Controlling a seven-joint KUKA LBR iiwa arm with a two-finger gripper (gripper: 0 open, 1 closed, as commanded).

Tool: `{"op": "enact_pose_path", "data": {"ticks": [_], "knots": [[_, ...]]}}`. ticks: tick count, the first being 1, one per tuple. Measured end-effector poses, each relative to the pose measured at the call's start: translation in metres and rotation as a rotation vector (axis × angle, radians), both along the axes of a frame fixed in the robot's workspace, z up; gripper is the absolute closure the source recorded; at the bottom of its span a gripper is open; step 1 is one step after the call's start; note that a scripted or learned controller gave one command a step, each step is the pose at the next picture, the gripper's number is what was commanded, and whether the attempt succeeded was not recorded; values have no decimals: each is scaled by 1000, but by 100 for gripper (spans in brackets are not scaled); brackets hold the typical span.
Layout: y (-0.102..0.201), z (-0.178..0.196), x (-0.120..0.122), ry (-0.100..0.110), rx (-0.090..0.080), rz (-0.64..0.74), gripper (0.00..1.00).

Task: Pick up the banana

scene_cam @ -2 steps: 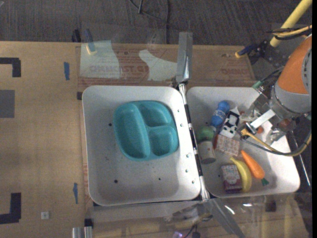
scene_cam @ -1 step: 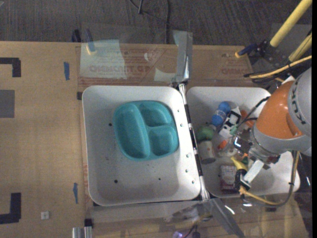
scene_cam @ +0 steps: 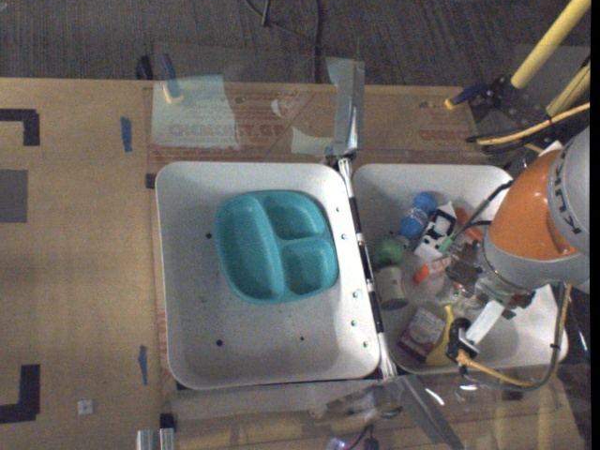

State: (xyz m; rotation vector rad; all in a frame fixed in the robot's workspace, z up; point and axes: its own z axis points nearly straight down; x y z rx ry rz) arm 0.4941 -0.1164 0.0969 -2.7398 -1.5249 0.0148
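Banana (scene_cam: 448,324): taken to be the short yellow sliver in the right bin (scene_cam: 398,184), at the table's (scene_cam: 75,270) right end and closer to its near edge than its far one. Only a small part is exposed and the rest is covered by wrist hardware, so the ID is tentative.

A maroon packet (scene_cam: 424,331) is pressed against it on the left. Toward the far edge, a white cup (scene_cam: 392,287), a green ball (scene_cam: 390,250), an orange-and-white item (scene_cam: 433,270) and a blue bottle (scene_cam: 415,218) are packed close together. The left bin (scene_cam: 187,279), with a teal divided plate (scene_cam: 277,245) in it, is well apart and not involved.

The arm (scene_cam: 534,223) is reached in from the right edge, with the wrist low over the clutter. Whether the jaws are spread or closed cannot be told, since they are masked by the wrist and the pile. Nothing can be confirmed as held.

Risks, as judged:
- The packet could be caught instead of the banana, or along with it, because the two are touching.
- The banana could be shoved under the packet or toward the bin wall if the descent is off-centre.
- A grip on so little exposed curved peel is likely to slip on the lift.
- Neighbouring items could be knocked over by the low wrist.

Relative to the jaws, the banana appears to be directly beneath them or just to their near-edge side. Whether it is straddled or merely beside them cannot be determined.
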Motion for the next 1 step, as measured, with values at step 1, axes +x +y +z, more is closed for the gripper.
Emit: {"op": "enact_pose_path", "data": {"ticks": [1], "knots": [[15, -9, -12, -21, -6, 311, 100]]}}
